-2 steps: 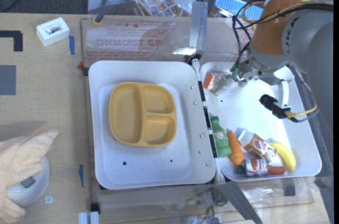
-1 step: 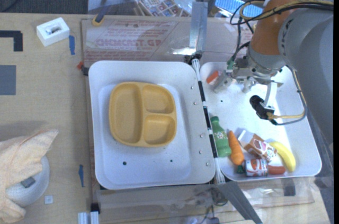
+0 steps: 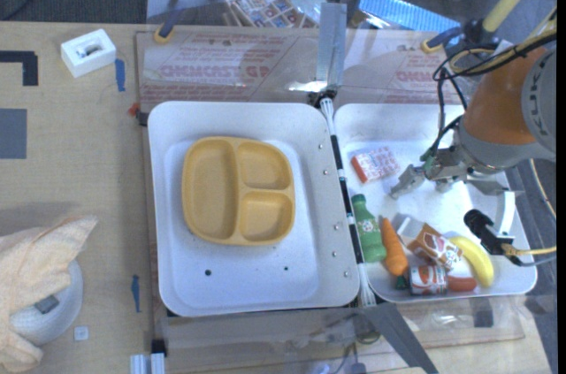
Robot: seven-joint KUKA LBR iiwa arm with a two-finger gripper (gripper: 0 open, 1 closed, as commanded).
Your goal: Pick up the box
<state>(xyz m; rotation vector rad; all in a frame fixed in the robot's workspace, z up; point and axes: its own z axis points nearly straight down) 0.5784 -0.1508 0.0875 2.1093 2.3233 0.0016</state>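
On the wooden bench (image 3: 71, 151), two white bins sit side by side. The left bin (image 3: 168, 213) holds a yellow divided tray (image 3: 237, 189). The gripper (image 3: 416, 178) hovers released over the right bin (image 3: 389, 120), just beside the red-and-white box (image 3: 374, 164).

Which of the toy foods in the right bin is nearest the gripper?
The red-and-white box, lying alone left of the gripper; the others crowd the bin's front edge.

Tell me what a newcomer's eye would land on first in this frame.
The yellow divided plate lying alone in the left bin. Next, the grey-and-orange arm over the right bin, its gripper beside a small red box, above toy food crowded along the near edge.
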